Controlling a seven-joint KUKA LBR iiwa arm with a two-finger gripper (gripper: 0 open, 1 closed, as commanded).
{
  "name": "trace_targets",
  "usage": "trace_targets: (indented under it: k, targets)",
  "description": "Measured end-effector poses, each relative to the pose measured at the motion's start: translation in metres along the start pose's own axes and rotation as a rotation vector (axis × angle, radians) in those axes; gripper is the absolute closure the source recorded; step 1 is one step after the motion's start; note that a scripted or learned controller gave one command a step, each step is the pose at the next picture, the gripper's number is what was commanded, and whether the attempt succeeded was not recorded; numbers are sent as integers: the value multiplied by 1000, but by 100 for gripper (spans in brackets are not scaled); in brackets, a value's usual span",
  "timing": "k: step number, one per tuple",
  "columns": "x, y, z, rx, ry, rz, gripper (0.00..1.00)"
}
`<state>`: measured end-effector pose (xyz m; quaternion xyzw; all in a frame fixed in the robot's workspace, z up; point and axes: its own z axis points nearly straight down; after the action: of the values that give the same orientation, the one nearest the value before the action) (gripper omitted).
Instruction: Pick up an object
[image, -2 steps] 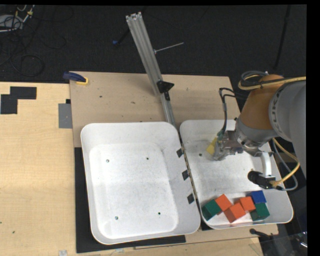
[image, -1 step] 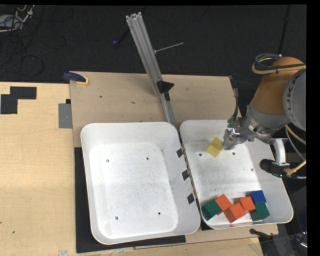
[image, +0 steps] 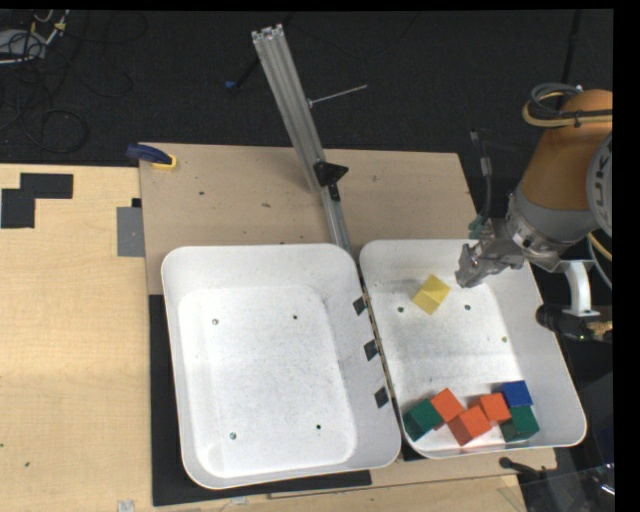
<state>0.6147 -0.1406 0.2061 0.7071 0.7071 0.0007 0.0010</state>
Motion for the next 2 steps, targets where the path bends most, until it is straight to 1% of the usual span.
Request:
trace_targets:
  k: [1, 2]
  targets:
    - [-1, 1, -45, -1, 0, -1, 100]
    - [47, -3, -50, 6, 3, -4, 100]
